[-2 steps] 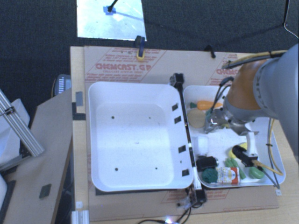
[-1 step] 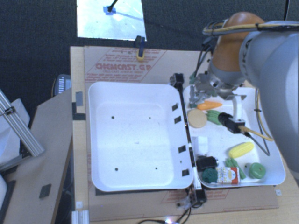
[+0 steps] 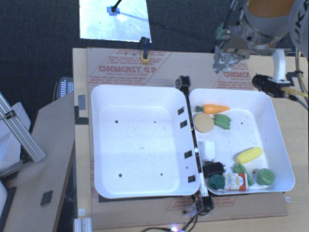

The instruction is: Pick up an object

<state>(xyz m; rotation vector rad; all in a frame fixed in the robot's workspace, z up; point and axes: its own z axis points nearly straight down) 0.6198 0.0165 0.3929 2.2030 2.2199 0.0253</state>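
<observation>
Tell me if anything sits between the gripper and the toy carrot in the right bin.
Nothing visible does. The gripper hangs above the bench past the right bin's far rim, and the carrot lies uncovered near that rim, with the green pea pod beside it.

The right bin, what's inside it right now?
The right bin holds a toy carrot, a tan disc, a green pod, a white block, yellow corn, a black piece and a red-and-white carton. Whatever lies under them is hidden.
</observation>
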